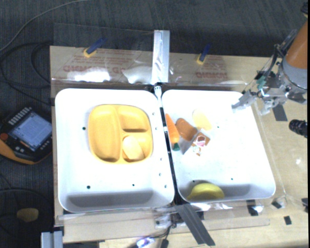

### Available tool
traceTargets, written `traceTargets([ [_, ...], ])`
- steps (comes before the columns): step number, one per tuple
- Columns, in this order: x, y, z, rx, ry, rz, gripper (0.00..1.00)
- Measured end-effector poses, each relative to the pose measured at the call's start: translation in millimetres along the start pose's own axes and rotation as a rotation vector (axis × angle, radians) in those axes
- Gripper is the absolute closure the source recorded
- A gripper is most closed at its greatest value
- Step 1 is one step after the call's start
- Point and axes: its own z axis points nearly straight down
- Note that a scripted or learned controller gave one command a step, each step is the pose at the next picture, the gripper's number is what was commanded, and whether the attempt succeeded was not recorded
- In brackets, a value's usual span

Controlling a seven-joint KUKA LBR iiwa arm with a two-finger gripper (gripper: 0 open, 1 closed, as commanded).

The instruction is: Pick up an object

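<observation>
A: What is on the table (289, 190)?

B: Two shallow white bins side by side. The left bin (72, 154) holds a yellow divided tray (106, 133) with a pale round piece (133, 149) in its lower right section.

A: And the right bin (243, 159)?

B: Several small toy foods. An orange carrot (171, 130) lies along its left wall. Just beside it is a brown sausage-like piece (185, 128), touching a small printed packet (200, 141). A pale round disc (201, 119) sits just above them. A yellow banana-shaped piece (205, 191) rests against the near wall.

A: Where is the arm?

B: It reaches in from the right. Its pincer (248, 98) hangs over the right bin's upper right corner, well apart from all the objects. Nothing is between its fingers; whether they are wide or narrow, I cannot tell.

A: Anything off the table?

B: A handheld controller (21, 134) lies on the dark floor to the left.
</observation>
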Motion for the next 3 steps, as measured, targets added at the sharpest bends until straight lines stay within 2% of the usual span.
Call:
traceTargets([
  [1,31.2,-2.8,73.7,0.0,0.0,-0.142,0.0],
  [2,89.6,13.5,151.1,-0.006,-0.003,-0.462,0.0],
  [3,90.7,14.8,140.8,-0.01,-0.001,-0.462,1.0],
])
